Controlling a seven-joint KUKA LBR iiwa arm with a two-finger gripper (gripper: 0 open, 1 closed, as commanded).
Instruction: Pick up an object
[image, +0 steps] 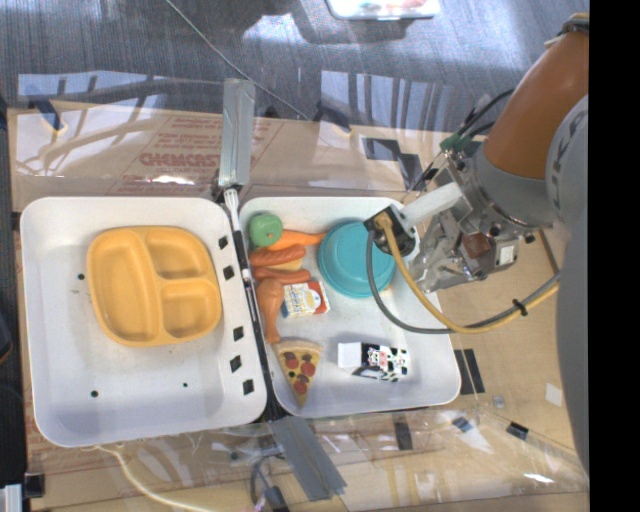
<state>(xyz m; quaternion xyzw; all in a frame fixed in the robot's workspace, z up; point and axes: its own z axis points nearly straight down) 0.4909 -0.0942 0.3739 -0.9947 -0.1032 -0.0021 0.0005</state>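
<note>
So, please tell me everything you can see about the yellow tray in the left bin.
The yellow tray looks like matte plastic, a rounded rectangle with three compartments: one long compartment along its left side and two smaller ones on its right. It lies flat and right side up, slightly rotated, on the floor of the left bin, in the upper middle part. All its compartments look empty. Nothing else touches it; the gripper is over the right bin.

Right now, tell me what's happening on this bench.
A grey robot arm reaches in over the right bin, its gripper at the bin's right edge beside a teal bowl. Toy food lies in that bin: an apple, carrot, pizza slice. The left bin has a yellow tray.
</note>
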